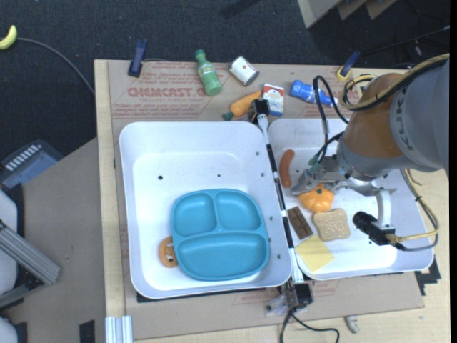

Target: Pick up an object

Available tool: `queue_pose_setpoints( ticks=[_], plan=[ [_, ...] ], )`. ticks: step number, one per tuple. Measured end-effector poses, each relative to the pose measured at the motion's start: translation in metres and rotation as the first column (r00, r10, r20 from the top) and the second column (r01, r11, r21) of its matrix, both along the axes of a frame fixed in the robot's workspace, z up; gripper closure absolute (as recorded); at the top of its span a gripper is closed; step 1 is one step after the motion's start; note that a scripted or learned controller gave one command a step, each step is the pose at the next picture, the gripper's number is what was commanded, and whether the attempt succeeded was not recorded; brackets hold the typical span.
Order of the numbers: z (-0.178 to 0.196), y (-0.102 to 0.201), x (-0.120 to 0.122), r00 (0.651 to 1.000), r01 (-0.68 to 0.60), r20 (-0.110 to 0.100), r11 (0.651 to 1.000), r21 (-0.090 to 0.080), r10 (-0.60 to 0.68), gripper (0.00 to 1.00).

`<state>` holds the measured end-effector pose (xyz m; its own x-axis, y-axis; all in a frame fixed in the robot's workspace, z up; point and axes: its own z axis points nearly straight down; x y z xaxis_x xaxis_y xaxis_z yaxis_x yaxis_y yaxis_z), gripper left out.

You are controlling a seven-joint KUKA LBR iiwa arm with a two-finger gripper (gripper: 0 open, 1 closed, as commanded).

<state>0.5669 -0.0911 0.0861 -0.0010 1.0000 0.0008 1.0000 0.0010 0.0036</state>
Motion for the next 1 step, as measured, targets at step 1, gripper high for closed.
queue_pose_setpoints(
  ticks=[1],
  plan=[
    [0.0991, 0.0535, -0.0180, 1.000, 0.000, -0.002, 1.000, 0.000, 0.000, 1.00]
  ],
)
